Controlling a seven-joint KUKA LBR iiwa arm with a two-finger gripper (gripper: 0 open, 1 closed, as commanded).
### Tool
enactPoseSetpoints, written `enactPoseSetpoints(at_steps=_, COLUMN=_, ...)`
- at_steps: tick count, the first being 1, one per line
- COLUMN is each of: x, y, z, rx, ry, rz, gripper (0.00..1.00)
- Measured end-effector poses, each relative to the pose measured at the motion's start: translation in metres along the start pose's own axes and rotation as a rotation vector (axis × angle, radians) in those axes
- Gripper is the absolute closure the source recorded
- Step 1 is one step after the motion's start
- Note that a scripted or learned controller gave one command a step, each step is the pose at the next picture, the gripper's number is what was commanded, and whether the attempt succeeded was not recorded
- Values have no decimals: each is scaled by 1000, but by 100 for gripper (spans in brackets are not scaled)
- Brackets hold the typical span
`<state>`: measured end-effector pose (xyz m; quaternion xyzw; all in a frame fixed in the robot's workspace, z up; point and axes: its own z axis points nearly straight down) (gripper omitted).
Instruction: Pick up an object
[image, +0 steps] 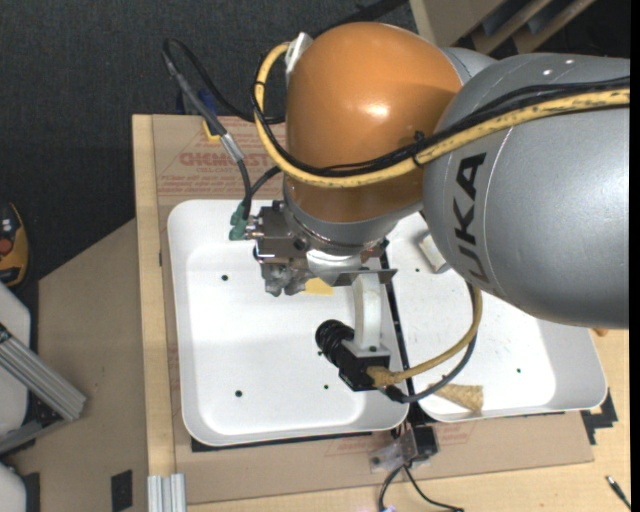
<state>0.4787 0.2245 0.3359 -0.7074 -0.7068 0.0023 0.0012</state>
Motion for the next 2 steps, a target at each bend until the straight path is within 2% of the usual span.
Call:
enactPoseSetpoints(at_steps=1, x=0, y=1, z=-116, rx=-19, ry=8, rz=-3, gripper=100)
enactPoseSetpoints(at_steps=2, x=-1, y=-1, z=29, rx=10, ry=-5, rz=1, gripper=100)
